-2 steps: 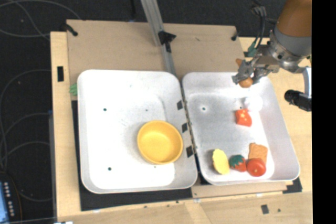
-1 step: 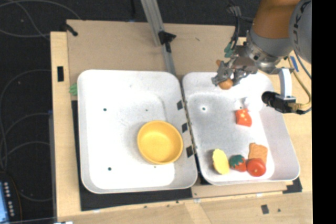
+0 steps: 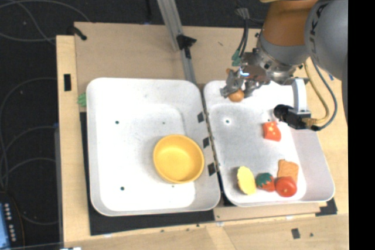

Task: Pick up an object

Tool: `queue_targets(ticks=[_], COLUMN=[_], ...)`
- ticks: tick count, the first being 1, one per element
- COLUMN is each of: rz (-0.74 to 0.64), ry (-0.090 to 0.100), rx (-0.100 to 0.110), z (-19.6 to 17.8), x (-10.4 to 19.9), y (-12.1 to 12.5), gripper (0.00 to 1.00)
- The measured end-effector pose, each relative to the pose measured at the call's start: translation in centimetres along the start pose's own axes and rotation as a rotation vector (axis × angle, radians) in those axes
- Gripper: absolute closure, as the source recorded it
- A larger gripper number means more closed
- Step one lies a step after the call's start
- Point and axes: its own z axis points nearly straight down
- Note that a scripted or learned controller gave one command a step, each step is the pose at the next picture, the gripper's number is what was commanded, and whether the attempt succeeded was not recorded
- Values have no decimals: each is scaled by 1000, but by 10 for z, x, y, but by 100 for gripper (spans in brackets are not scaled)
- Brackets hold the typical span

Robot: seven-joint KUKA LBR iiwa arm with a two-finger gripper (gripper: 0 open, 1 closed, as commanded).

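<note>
Looking down at a slant on the bench (image 3: 135, 50): two shallow white bins, side by side, edges touching at the middle.

Left bin (image 3: 129, 108): one yellow bowl (image 3: 178, 158), upright, sitting toward the near right part of the floor. Count: 1 thing.

Right bin (image 3: 246, 132): several small things. One red-orange block (image 3: 272, 131) mid-floor toward the right wall. One yellow oval piece (image 3: 246, 180) near the front edge. Just right of it a cluster: one small dark green piece (image 3: 264, 178), one red round tomato-like thing (image 3: 286, 186), one orange piece (image 3: 287, 168) behind the red one, all three touching or nearly so. Count on the floor: 5.

Gripper (image 3: 237, 88) hangs over the far left corner of the right bin, the grey arm (image 3: 293, 14) with its orange band coming in from the right. One small orange-brown ball (image 3: 235, 96) sits between the fingers (image 3: 227, 89); the jaws are clamped on it. Whether the ball is off the bin floor I cannot tell.

One grey metal post (image 3: 167, 6) stands behind the bins, slanting up to the top edge.
</note>
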Motion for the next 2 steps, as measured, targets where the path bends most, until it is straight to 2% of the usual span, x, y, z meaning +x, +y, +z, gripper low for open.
queue_targets(ticks=[1,2], rz=[-1,1], ry=[0,-1], rx=[-2,1], z=[-2,17], x=[50,95], y=[2,-4], gripper=[100,100])
